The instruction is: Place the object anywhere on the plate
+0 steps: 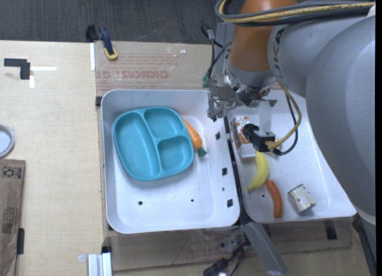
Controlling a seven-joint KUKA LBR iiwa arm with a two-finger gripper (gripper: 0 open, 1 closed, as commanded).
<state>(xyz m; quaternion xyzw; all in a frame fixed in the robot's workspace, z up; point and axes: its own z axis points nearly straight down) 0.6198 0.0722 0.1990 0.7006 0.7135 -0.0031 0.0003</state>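
Off on the far left of the bench there's a roll of tape (2, 141) and a brown paper bag (12, 209), well clear of me. A blue-and-yellow clamp (107, 44) sits by the back corner of the left bin (122, 209).

In that bin is the blue three-compartment plate (154, 143), lying flat. The carrot (192, 134) lies on the bin floor, right up against the plate's right rim, green end toward the front.

My gripper (216, 112) hangs over the back of the wall between the two bins, near the carrot's tip. From this angle I can't tell whether it's spread or pressed together, and I see nothing pinched in it.

In the right bin (334, 203), a small printed box (240, 132) sits just beside my wrist, with a banana (259, 171) in front of it. Then come a sausage (274, 198) and a small white block (300, 199).
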